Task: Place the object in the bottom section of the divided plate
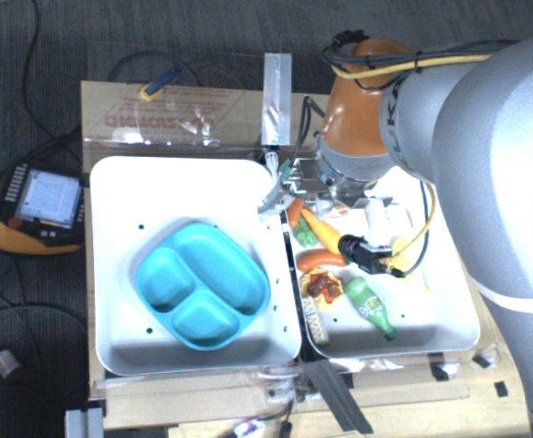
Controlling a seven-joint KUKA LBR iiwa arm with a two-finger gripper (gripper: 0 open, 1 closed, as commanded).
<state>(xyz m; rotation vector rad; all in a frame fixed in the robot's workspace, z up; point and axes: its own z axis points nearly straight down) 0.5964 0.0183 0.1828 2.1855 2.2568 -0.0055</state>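
Gripper (290,193) sat at the upper left corner of the right bin (440,310), close against the wall shared with the left bin (120,199). Jaw opening could not be told, as wrist and bracket hid it. Whether anything was held could not be told either.

The cluster of toy items (326,263) lay in the right bin, starting just under the jaws and running away from them towards the near edge:
- orange carrot (315,220), just under the jaws, tilted
- small green piece (303,236), touching the carrot on its left
- red-orange piece (319,259), next below
- brown-and-red piece (324,286), beyond that
- green bottle (370,304), furthest from the jaws, lying on its side
- narrow patterned bar (311,318), along the shared wall

Which of these was the task's object could not be told.

The teal divided plate (214,255) lay in the left bin, below and left of the jaws and well apart from them. Its bottom section (203,323) was the compartment furthest from the jaws.
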